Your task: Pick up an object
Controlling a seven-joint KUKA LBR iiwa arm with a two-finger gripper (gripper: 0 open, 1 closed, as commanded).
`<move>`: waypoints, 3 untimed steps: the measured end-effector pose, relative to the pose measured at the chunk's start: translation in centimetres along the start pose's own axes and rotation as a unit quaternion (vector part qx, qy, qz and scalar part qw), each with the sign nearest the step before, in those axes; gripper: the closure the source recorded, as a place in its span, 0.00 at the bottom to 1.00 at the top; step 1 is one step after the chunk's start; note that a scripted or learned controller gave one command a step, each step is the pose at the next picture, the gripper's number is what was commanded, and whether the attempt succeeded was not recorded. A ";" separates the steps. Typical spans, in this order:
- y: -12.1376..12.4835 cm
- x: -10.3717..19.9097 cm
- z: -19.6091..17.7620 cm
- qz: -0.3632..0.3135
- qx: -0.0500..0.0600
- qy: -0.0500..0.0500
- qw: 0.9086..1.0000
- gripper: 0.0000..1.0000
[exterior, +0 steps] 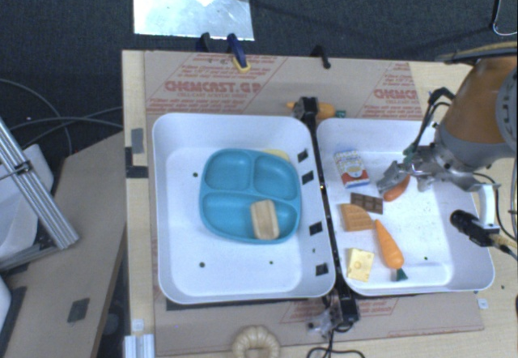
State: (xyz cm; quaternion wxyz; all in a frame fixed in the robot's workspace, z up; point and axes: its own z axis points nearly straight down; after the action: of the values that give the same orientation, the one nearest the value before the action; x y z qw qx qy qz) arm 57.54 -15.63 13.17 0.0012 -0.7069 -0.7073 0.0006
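My gripper (396,181) hangs over the middle of the right bin (461,275), reaching in from the right. A small orange-red piece (395,190) sits at its fingertips, and the fingers are closed around it. To the left of it in the same bin stands a small white carton (350,168). Below lie a dark brown chocolate piece (367,203), an orange cracker (354,217), a carrot (389,247) and a yellow cheese wedge (360,264).
The left bin (178,267) holds a blue divided plate (243,186) with a tan bread slice (264,219) in its lower section. A yellow thing (279,155) peeks from behind the plate. A dark divider (320,202) separates the bins.
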 end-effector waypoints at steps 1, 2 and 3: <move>0.2 0.0 4.7 0.000 -0.003 0.000 1.000 0.00; 0.4 0.0 3.3 0.000 -0.005 0.000 1.000 1.00; 1.0 0.8 -1.6 -0.002 -0.005 -0.001 1.000 1.00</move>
State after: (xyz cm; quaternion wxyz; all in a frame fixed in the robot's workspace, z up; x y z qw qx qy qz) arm 58.58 -14.82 14.80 -0.0027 -0.7053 -0.7089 -0.0018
